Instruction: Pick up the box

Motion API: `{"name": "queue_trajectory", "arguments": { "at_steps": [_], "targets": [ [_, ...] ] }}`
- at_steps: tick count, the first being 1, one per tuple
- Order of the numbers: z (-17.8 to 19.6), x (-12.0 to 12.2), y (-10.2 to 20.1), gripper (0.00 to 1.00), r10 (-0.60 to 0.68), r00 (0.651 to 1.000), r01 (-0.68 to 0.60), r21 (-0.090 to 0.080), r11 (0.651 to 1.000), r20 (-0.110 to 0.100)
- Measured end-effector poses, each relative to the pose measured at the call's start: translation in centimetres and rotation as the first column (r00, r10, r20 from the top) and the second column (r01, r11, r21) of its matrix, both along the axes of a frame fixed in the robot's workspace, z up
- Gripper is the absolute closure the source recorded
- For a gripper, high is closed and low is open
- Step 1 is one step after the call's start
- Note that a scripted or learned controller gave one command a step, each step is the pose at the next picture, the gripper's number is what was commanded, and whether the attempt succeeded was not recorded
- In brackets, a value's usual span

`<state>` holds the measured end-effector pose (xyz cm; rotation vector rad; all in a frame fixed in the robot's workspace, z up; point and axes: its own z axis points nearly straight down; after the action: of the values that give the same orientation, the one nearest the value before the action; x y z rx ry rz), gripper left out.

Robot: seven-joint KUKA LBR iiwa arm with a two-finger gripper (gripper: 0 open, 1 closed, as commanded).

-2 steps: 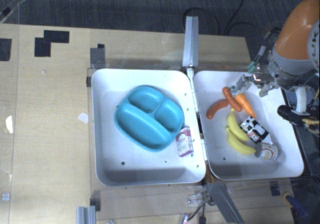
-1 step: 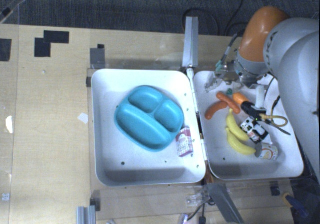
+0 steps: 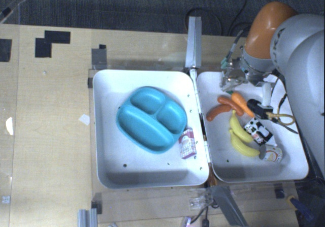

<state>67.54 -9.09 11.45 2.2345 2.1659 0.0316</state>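
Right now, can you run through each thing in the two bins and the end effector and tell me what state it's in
Blue divided plate: right side up, in the left bin.
Small bottle: lying on its side beside the plate.
Bananas: lying in the right bin.
Carrot: lying across the hot dog.
Small box: lying beside the bananas, not gripped.
End effector: over the right bin's far edge, nothing visibly held.

The grey arm (image 3: 302, 53) reaches in from the right, orange band uppermost. Its tool (image 3: 231, 79) points down and leftward.
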Motion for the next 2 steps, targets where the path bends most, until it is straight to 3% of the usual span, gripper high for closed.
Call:
{"name": "queue_trajectory", "arguments": {
  "at_steps": [1,2],
  "targets": [
    [8.9,-0.5,5.7,1.0,-0.143,0.989,0.143,0.008,0.99,-0.027],
    [14.7,-0.6,11.3,1.0,-0.252,0.967,0.252,0.009,0.968,-0.029]
  ]
}}
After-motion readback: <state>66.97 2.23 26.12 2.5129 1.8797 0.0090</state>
